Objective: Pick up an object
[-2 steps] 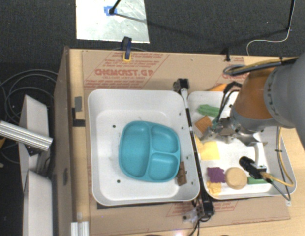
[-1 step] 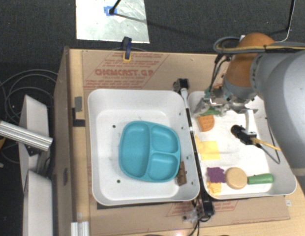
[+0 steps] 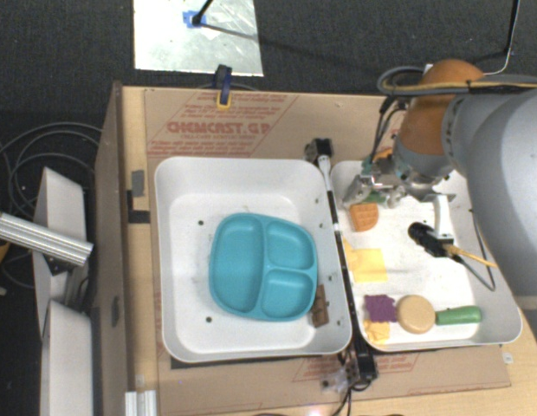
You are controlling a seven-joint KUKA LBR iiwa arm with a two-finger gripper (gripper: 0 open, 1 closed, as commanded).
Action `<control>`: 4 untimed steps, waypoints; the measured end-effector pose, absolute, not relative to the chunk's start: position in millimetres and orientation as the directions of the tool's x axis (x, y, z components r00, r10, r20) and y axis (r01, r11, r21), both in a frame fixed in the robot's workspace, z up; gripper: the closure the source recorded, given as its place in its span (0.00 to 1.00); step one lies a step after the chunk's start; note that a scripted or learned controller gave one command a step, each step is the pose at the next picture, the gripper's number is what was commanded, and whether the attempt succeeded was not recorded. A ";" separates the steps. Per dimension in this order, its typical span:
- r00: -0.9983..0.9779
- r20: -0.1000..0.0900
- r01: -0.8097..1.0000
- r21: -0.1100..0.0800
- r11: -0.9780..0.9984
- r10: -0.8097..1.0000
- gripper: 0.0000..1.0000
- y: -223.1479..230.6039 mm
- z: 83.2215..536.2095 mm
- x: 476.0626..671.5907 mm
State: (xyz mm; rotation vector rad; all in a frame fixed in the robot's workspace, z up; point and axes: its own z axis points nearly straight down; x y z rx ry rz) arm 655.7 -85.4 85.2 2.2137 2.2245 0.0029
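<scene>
Currently: approach step. Claw (image 3: 372, 192), grip state indeterminable, hovers just 12 o'clock of orange block (image 3: 365, 217), 3 o'clock bin (image 3: 400, 267). Next move likely requires descent and pinch.

The left bin (image 3: 182, 232) holds a plate (image 3: 262, 267), with a stick (image 3: 321, 306) at its 4 o'clock rim. In the right bin (image 3: 416, 276), a chunk (image 3: 364, 217) lies at 11 o'clock, with a square (image 3: 368, 265) at its 6 o'clock. Along the bin's 6 o'clock edge lie a lump (image 3: 379, 306), a disc (image 3: 416, 314) and a tube (image 3: 459, 315).
</scene>
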 end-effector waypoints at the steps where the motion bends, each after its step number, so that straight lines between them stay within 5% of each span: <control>1: -0.001 -0.001 1.000 0.001 0.001 1.000 0.00 -88.6 84.5 647.0; 2: 0.000 -0.001 1.000 0.000 0.000 1.000 0.00 -84.6 84.4 633.0; 3: -0.004 0.000 1.000 0.004 0.004 1.000 0.00 -90.4 85.4 648.1; 4: 0.000 -0.001 1.000 0.000 0.000 1.000 0.00 -87.9 84.3 620.5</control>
